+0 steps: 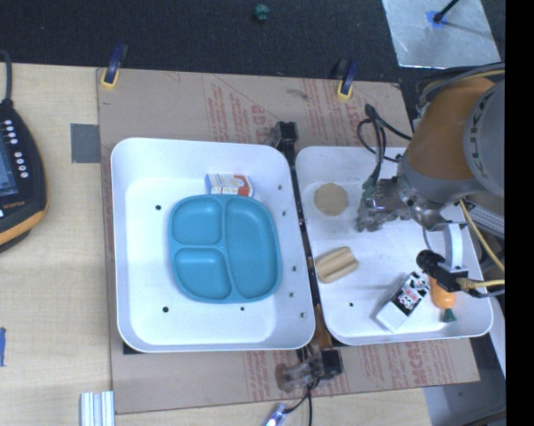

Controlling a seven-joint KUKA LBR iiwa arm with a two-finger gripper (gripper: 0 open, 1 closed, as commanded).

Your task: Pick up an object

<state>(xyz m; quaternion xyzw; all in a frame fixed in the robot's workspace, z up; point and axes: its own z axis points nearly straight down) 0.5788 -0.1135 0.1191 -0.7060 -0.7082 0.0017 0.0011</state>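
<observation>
Hand (372, 213) low in right bin (365, 327) beside round biscuit (331, 199), grip state unreadable; I reckon it could close on nothing.

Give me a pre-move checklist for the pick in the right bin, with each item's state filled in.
1. Gripper is over the right bin: ok.
2. Nothing is seen between the gripper's tips: ok, so no pick has been made yet.
3. Finger opening: cannot tell, the view is too coarse.
4. Nearest target, the round tan disc, lies apart from the other items with bare floor around it: ok.
5. Tan block sits close to the bin's left wall: not ok for an approach on that side.
6. Black-and-white carton lies tilted near the bottom edge with an orange piece beside it: not ok, crowded.
</observation>
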